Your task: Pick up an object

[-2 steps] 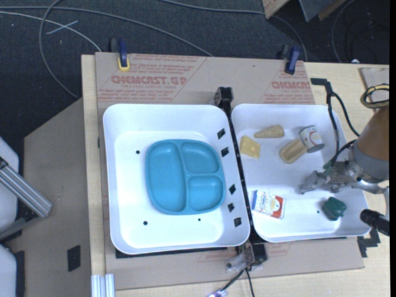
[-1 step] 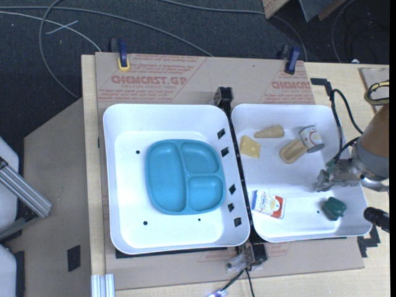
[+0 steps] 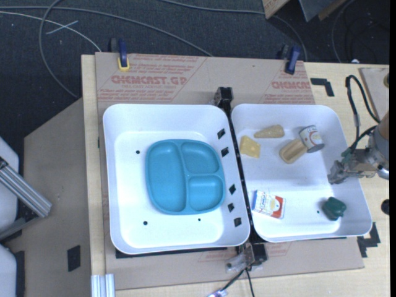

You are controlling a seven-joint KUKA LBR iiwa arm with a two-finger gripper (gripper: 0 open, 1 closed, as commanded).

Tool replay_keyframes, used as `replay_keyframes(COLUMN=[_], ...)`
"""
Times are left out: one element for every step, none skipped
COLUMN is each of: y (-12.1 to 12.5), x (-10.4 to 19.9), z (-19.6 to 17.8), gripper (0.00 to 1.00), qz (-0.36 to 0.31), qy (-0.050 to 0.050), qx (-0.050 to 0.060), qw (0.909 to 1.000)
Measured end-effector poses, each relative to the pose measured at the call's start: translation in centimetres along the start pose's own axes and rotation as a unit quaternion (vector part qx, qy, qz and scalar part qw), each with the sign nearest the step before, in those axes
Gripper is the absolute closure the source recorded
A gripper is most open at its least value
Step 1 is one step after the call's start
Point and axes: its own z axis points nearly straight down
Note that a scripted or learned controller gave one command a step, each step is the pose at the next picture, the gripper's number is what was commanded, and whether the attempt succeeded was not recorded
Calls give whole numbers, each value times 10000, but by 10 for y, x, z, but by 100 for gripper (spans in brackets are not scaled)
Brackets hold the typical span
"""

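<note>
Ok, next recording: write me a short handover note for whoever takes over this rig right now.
Gripper: at the right bin's right rim, nothing seen between its fingers; open or shut is unclear.
Right bin: tan wedge, pale tan piece, bottle-like thing with silver cap, small red-and-white carton, dark green block.
Left bin: blue divided plate.
Done: nothing lifted.
Left: grasp and lift one object; the green block lies nearest.
</note>
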Motion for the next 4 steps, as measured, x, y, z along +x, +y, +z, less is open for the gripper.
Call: replay_keyframes(y=[5,8,29,53], x=[3,13,61,106], z=[-63,-120,-124,-125], gripper=[100,100,100,100], qz=[-8,-12,-32,-18], qy=[-3,-4,10,5], qx=[-9,-14,2,5], qw=[10000,10000,10000,10000])
